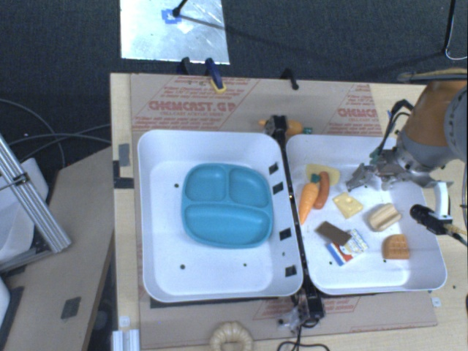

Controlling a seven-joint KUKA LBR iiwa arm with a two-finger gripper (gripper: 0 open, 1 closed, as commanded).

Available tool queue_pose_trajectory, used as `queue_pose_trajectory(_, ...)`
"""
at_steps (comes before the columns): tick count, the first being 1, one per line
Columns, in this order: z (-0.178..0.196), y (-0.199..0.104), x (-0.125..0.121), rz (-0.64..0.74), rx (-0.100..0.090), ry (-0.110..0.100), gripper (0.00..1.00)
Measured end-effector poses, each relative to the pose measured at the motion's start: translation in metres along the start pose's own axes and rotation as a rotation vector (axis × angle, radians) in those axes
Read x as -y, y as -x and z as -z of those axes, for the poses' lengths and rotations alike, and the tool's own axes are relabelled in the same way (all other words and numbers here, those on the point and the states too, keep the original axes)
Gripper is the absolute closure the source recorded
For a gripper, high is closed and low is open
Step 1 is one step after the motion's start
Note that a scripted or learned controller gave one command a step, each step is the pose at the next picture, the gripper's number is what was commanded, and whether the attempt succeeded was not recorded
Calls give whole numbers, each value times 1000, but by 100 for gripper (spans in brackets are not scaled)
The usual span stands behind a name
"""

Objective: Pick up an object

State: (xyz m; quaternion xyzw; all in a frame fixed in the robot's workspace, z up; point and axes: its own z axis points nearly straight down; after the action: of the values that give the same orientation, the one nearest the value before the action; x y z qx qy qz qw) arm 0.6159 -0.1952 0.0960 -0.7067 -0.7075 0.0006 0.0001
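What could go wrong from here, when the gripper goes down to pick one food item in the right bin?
The carrot and sausage lie touching, so a grasp there may catch both or push one away. The cheese wedge and bread roll lie close beside the gripper, so a descent could nudge them. Items near the right bin wall leave little finger room.

From my screen the scene is evenly and brightly lit from above, with no hard shadows. The two white bins come out almost washed out, their inner walls losing detail. A metal sheet at the top throws back a patchy glare. The dark floor around the bench stays dim and grainy. The blue plate casts only a thin soft shadow. Overall sharpness is moderate; small food pieces look slightly soft, and the arm at the right edge is blurred.
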Motion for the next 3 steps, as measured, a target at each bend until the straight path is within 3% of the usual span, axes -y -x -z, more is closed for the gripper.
queue_pose_trajectory(1, -11, 0, -1, 1, 0, 2, 0)
queue_pose_trajectory(2, 0, 0, -2, 1, 1, 5, 100)
queue_pose_trajectory(3, 47, -8, -2, 3, 0, 5, 100)
